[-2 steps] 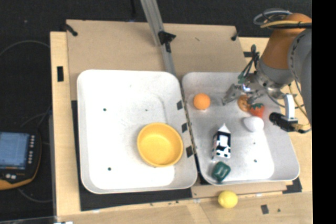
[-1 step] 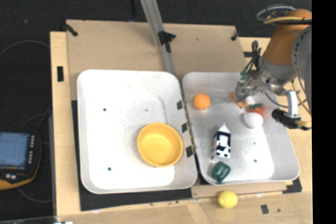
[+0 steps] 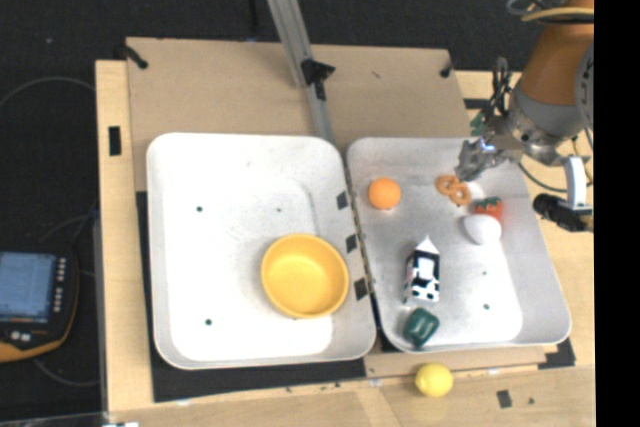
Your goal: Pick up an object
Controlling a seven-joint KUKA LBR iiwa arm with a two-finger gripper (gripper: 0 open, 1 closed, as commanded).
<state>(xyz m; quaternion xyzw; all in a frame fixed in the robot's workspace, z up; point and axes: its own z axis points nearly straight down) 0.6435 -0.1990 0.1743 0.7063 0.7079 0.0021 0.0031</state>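
- Over the right bin (image 3: 520, 315), near its 1 o'clock corner, hangs the tool (image 3: 470, 162) on the grey arm (image 3: 548, 85), which reaches in from 3 o'clock.
- Whether the tool is clenched or released cannot be told; it is too small and blurred.
- Just below the tool, toward 5 o'clock, lies a small orange ring (image 3: 453, 189), close to the tool tip; contact cannot be made out.
- An orange ball (image 3: 384, 194) sits at the bin's 10 o'clock part, near the divide between the bins.
- A white round thing (image 3: 481, 229) with a red piece (image 3: 489, 207) at its 12 o'clock side lies at 3 o'clock of the bin's middle.
- A black-and-white carton (image 3: 423, 272) lies near the bin's middle, toward 6 o'clock.
- A green thing (image 3: 421, 326) lies just past the carton at 6 o'clock, by the bin's near rim.
- Left bin (image 3: 200, 175) holds a yellow bowl (image 3: 304, 275) at its 4 o'clock part.
- A yellow ball (image 3: 433, 380) rests on the tabletop (image 3: 230, 75) outside the bins, at 6 o'clock of the right bin.
- A handheld pendant (image 3: 32, 303) lies off the tabletop at 9 o'clock.
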